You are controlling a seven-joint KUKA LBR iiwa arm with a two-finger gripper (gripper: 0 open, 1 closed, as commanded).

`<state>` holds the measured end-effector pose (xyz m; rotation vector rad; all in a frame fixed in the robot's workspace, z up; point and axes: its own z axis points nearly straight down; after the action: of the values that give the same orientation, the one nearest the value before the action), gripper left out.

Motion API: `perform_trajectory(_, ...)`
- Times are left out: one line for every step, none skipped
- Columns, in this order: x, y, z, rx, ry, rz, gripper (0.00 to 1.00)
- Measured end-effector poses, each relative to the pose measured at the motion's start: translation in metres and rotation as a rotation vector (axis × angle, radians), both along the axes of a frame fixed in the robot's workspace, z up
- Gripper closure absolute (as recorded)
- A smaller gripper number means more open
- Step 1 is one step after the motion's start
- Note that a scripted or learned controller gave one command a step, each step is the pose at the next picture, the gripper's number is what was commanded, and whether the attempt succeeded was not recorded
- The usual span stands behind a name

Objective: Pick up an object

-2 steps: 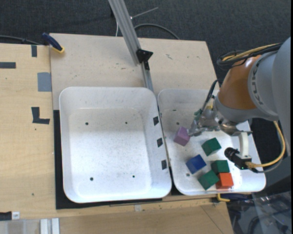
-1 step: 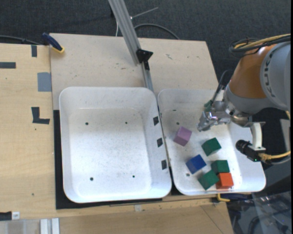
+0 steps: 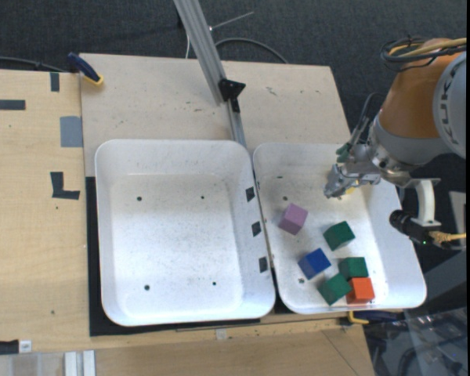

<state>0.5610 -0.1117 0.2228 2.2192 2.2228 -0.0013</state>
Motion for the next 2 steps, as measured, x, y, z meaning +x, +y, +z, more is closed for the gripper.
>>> perform_trajectory(0.002, 0.0, 0.03, 0.0, 0.002, -0.001, 1.0)
perform_trajectory(0.012, 0.06, 0.029, 0.002, 0.006, 0.004, 1.0)
